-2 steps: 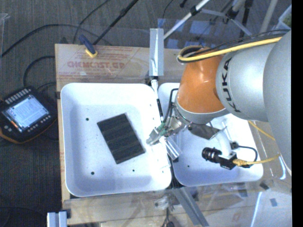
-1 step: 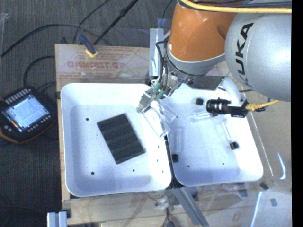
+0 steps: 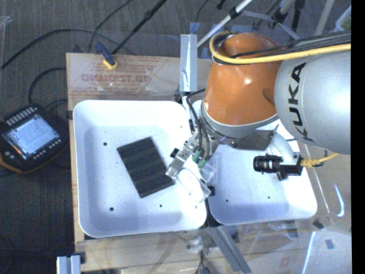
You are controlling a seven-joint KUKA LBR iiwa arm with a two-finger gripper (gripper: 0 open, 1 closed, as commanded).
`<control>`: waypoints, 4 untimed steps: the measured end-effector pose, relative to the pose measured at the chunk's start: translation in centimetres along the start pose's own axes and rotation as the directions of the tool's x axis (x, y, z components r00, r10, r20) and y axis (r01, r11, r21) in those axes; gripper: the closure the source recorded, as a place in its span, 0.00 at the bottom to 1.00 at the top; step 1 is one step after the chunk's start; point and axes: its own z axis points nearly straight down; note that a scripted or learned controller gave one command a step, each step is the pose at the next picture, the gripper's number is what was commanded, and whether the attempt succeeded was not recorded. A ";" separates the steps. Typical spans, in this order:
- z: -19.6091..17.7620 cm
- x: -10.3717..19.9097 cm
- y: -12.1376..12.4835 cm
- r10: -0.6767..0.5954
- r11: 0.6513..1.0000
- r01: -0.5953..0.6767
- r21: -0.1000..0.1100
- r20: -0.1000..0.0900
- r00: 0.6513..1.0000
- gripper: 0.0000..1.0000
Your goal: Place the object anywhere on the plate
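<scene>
Overhead, the grey arm [image 3: 308,101] is seen reaching in from the right, its orange band [image 3: 242,79] bulking over the seam between the two bins; the wrist is angled down and to the left; the gripper [image 3: 188,170] is hung low over the right edge of the left bin [image 3: 91,210], just by the divider; whether it is open or closed cannot be told from this angle, as the tip is blurred into pale parts; nothing is clearly seen held. A small black cylindrical fitting [image 3: 268,163] is seen jutting from the wrist over the right bin [image 3: 262,207]; a yellow cable [image 3: 268,53] is looped across the orange band.

Left bin: a dark ribbed rectangular plate [image 3: 145,165] is laid flat on the floor, tilted diagonally, its right corner just beside the gripper; the task's object cannot be picked out with certainty; a pale blurred shape [image 3: 193,186] is seen near the gripper tip at the bin's right rim, apart from the plate's top face.

Right bin: largely hidden under the arm; visible floor is white.

Off the bench, at left, a black pendant [image 3: 28,136] with a lit screen is set on the floor.
</scene>
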 end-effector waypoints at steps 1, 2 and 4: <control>-7.4 -3.7 10.7 -0.179 0.984 0.179 -0.002 0.003 0.984 1.00; -3.2 2.8 3.7 -0.322 0.947 0.322 -0.001 0.001 0.947 1.00; 1.7 -1.2 8.9 -0.421 0.907 0.421 -0.002 0.002 0.907 0.00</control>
